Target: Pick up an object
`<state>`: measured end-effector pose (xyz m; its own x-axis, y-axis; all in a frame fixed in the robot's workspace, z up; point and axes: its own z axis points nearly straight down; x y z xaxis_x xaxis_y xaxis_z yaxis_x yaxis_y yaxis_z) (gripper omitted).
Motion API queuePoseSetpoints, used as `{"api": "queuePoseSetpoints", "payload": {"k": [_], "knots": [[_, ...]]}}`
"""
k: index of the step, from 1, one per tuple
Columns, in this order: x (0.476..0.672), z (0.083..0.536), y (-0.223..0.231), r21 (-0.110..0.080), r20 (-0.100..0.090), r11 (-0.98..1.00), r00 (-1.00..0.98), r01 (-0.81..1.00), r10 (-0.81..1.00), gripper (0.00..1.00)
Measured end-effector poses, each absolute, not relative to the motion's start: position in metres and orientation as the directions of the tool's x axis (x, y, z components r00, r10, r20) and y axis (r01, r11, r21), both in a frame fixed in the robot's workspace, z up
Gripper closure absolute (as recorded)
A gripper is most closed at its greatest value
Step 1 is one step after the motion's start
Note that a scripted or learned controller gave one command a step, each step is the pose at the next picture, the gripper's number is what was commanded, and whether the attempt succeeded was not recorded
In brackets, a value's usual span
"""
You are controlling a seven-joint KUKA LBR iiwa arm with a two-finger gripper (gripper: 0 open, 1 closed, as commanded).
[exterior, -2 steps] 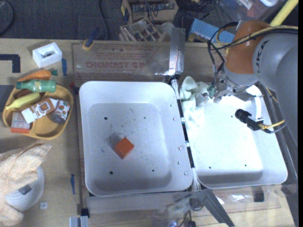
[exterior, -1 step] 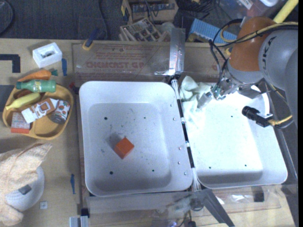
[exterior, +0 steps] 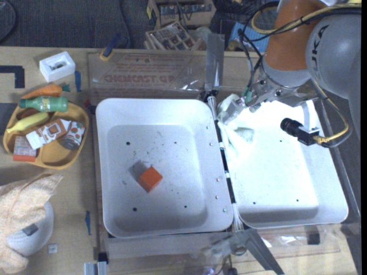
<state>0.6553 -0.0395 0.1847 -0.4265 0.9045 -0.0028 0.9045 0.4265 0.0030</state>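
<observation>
Cloth: a pale orange cloth (exterior: 26,202) lies bunched at the bench's near left corner, partly over a white bowl-like thing (exterior: 28,236) — well clear of the work.

Left bin: the left bin (exterior: 114,113) sits at the middle of the bench, its floor lightly speckled with dirt.

Task's thing: an orange block (exterior: 151,178) rests on the left bin's floor, towards its near left, touching a small grey piece (exterior: 138,168) on its far side. It lies free with open floor around it, which I judge leaves room for a descent from above.

Right bin: the right bin (exterior: 321,205) stands just beside the left one, rims touching along the middle; its far half is washed out by glare.

Yellow bowl: a yellow bowl (exterior: 49,156) at the bench's left edge holds toy food and cartons, among them a green bottle (exterior: 46,103) — spare things, apparently kept out of reach.

Claw: the claw (exterior: 229,109) hangs over the far left corner of the right bin, near the shared rims. Glare hides its tips, so I cannot tell how it stands or whether it has anything.

Arm: the arm (exterior: 338,44) enters from the far right corner, its orange band (exterior: 289,33) above the wrist.

Progress: the block sits untouched, well apart from the claw; the pick looks not yet begun.
</observation>
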Motion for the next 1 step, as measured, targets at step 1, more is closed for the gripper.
{"api": "queuePoseSetpoints", "payload": {"k": [1], "knots": [[0.6674,0.0956,-0.095,0.004,-0.002,0.359,-0.359,0.934,0.934,0.0]]}}
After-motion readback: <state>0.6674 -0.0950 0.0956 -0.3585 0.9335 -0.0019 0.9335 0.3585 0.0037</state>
